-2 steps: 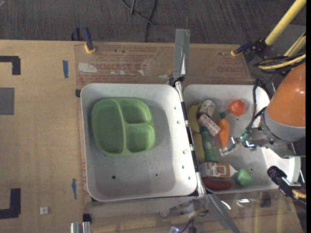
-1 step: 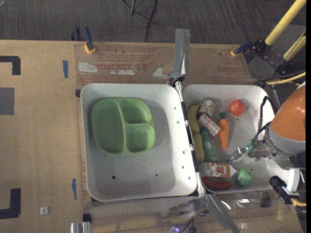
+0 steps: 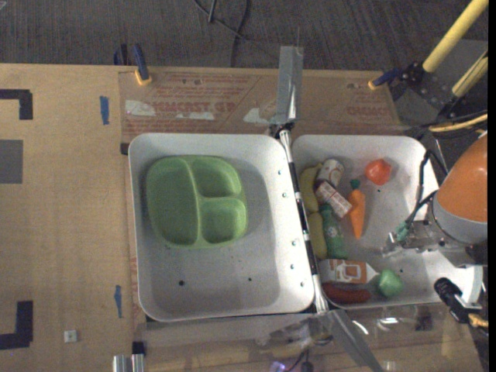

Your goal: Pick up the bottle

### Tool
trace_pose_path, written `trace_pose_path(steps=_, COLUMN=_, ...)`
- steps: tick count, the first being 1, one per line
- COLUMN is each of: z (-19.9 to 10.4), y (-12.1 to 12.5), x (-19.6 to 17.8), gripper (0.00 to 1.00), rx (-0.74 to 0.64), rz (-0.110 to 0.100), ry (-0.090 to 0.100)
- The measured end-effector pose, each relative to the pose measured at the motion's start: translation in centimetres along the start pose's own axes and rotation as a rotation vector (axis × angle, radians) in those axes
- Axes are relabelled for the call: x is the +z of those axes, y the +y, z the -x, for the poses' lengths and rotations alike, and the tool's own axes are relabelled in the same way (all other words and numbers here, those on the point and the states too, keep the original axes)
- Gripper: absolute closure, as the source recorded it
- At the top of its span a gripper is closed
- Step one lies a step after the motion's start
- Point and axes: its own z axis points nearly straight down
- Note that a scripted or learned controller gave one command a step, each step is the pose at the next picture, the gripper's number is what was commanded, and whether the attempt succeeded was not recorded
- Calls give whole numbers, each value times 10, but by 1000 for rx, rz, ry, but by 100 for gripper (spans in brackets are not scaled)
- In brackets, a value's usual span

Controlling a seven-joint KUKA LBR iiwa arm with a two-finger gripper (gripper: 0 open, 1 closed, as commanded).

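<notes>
A green bottle (image 3: 333,235) lies in the right bin (image 3: 403,149) beside a carrot (image 3: 356,211); a green divided plate (image 3: 197,200) fills the left bin (image 3: 232,285)

One camera hangs above the bench (image 3: 62,208) and looks down at a slant, from a middling distance. Both bins sit mid-frame, the left bin (image 3: 155,285) centre-left and the right bin (image 3: 403,149) centre-right. Floor (image 3: 116,14) runs along the top; the arm (image 3: 469,192) enters at the right edge.

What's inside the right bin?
The right bin holds a green bottle, a carrot, a banana, a can, a tomato, a carton and a sausage. The arm covers its right edge.
</notes>
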Motion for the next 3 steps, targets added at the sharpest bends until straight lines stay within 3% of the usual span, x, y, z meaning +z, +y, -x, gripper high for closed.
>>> trace_pose_path(steps=1, z=0, y=0, x=0, gripper=0, rx=0, rz=0, ry=0)
trace_pose_path(steps=2, z=0, y=0, x=0, gripper=0, rx=0, rz=0, ry=0)
trace_pose_path(steps=3, z=10, y=-3, x=-47, gripper=0, rx=-210, rz=-10, ry=9)
